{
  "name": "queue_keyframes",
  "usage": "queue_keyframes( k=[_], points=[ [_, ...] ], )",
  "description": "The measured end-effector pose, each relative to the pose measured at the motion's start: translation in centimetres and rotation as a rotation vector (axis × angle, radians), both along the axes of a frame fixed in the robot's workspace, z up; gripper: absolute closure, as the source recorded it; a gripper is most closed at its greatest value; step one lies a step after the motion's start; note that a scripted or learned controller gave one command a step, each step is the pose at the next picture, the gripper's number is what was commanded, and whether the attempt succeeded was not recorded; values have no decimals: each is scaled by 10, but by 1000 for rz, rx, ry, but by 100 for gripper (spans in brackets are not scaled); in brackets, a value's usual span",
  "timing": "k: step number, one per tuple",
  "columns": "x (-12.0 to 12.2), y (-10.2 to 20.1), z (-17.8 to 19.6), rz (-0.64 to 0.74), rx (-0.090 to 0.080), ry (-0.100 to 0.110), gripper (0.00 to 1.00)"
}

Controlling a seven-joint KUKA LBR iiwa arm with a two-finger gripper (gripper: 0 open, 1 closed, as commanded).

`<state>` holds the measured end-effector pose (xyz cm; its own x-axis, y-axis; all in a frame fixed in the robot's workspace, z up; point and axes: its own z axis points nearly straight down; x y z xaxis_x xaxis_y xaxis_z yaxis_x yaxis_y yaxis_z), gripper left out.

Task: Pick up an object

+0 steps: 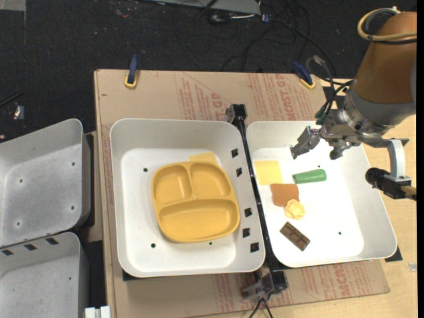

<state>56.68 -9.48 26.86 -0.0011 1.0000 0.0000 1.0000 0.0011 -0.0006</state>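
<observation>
The dark two-finger claw [319,142] hangs over the far part of the right-hand shallow white bin [371,234], fingers spread apart and nothing between them. One finger [303,143] points left, the other sits nearer the arm. So, by my reading, the pick has not happened yet: the descent, the squeeze and the lift are all to come.

Nearest candidate, just in front of the claw: a small green rounded bar [309,175] lying flat on the bin floor. Left of it, a pale yellow flat square [267,172]; in front of that an orange-brown flat slab [284,193] touching a small yellow lumpy piece [295,209]; then, nearer the front rim, a dark brown chocolate-like bar [294,236].

The left-hand white bin [129,148] holds a yellow-orange plastic divided tray [196,201], with a pale yellow sheet [204,158] peeking out behind it.

Both bins rest on a brown cardboard-covered bench [179,91], clamped at the back. Dark floor and cables beyond; white panels [40,171] lie off to the left.
</observation>
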Motion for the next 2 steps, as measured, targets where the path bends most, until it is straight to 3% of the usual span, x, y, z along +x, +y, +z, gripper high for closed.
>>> queue_keyframes(
  k=[2],
  points=[
    [7,-2,-91,-3,0,4,0]
  ],
)
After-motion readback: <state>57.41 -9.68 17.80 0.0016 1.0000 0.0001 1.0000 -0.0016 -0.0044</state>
